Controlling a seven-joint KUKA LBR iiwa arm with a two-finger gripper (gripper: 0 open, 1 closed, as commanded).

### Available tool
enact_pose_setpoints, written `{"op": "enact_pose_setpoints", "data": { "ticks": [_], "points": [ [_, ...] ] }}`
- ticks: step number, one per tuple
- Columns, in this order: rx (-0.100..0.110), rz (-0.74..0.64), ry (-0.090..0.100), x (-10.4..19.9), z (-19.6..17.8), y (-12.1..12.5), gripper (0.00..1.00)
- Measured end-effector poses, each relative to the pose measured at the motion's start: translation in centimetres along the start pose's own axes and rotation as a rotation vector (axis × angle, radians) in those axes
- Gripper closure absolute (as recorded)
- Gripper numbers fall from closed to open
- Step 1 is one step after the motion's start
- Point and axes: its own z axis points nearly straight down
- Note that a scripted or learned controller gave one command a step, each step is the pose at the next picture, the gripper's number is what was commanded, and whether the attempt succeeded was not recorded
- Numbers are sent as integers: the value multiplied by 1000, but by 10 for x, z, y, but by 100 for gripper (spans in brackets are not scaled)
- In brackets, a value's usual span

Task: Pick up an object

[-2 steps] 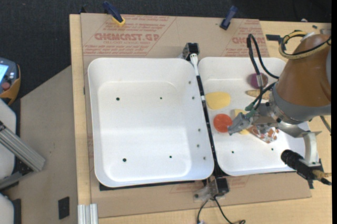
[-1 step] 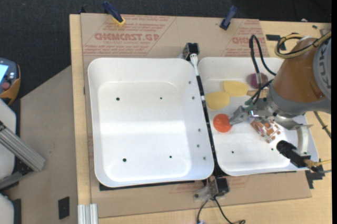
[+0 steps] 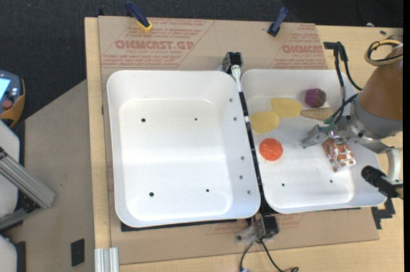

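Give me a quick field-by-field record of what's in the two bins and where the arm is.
left bin: white, small dark dots on its floor
right bin: holds all the objects
orange ball: near the divider
yellow pieces: two, behind the ball
purple ball: back of the bin
patterned object: right side, beside the gripper
arm: over the right bin's right side
gripper: low over the bin floor

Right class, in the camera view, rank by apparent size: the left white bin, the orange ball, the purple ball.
1. Left white bin, by far the largest.
2. Orange ball.
3. Purple ball, slightly smaller; it lies farther from the camera, so this is unsure.
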Motion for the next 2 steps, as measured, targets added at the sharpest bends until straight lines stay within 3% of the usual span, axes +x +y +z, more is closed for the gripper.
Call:
{"op": "enact_pose_setpoints", "data": {
  "ticks": [1, 2],
  "points": [
    [21, -1, 18, -35, 0, 27, 0],
    [19, -3, 16, -33, 1, 27, 0]
  ]
}}
